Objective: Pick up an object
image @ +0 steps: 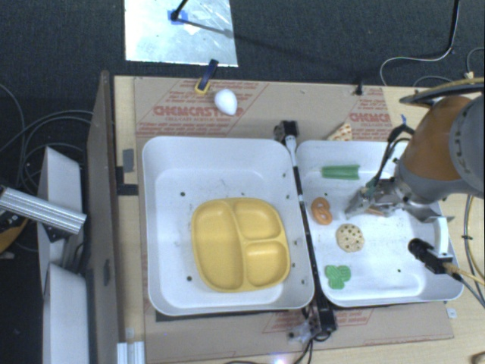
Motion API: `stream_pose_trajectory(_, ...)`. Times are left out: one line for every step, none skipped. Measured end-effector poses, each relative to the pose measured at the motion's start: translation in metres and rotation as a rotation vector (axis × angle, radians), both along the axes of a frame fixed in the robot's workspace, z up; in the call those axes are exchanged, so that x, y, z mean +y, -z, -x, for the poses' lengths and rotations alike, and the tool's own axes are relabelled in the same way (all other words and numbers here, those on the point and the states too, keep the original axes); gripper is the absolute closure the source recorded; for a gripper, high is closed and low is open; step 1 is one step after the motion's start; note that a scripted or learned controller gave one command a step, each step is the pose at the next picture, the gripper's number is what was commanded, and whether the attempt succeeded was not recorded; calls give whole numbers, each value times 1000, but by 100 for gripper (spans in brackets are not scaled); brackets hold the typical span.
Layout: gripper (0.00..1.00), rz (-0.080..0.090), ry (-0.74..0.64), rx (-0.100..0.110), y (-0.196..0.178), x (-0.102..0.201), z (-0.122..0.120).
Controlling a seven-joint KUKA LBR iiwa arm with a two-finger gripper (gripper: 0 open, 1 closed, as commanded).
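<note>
Right bin (379,290): shallow, white, smooth plastic; bare floor lies toward its right and near rims.
Gripper (362,202): over the bin's middle, just above the cookie; its fingers look narrow, nothing visible between them, though the view is blurred.
Cookie (349,237): round, speckled, flat.
Pretzel (321,210): orange, looped, near the left rim.
Green stick (340,172): smooth, by the far rim.
Green lump (338,276): knobbly, near the front rim.
Left bin (167,203): holds a yellow divided tray (240,243), glossy.
Counter (303,101): a white egg (226,101) behind the bins.

A divided tray (241,243) lies in the left bin (163,165); a cookie (349,237) in the right bin (379,287).
</note>
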State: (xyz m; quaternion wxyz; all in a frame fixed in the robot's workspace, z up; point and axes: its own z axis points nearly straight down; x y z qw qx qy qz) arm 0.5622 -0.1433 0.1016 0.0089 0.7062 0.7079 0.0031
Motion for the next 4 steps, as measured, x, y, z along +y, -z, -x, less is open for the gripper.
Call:
stream_pose_trajectory(0, -8, -7, 10, 17, 42, -68)
stream_pose_trajectory(0, -8, -4, 12, 8, 61, -96)
stream_pose_trajectory(100, -7, -4, 11, -4, 59, -96)
stream_pose_trajectory(0, -7, -7, 10, -3, 60, -96)
